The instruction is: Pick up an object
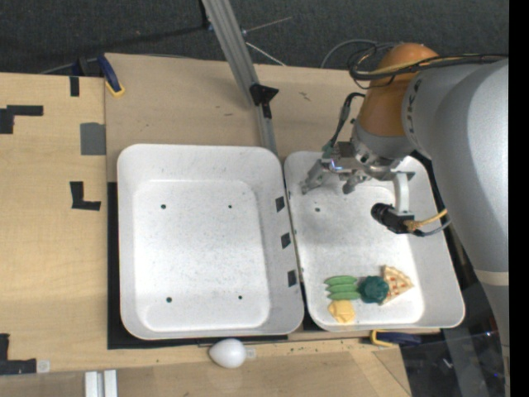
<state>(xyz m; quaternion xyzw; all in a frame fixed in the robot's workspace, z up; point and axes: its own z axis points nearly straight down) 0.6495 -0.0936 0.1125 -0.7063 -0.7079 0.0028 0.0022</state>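
Jaws spread over the right bin's far end, holding nothing. Green, yellow and orange toys clustered at its near edge. White egg on bench.

Counter: pale wood surface, seen from above at a slant. Black tape marks scattered along its left part, plus one grey patch. A blue-and-yellow clamp sits at its upper left edge.

Two shallow white bins lie on it, side by side and touching, over a dark mat that shows at the left and lower edges. Left bin larger; right bin against its right rim.

A white egg-shaped object rests on the counter just below the left bin's lower rim.
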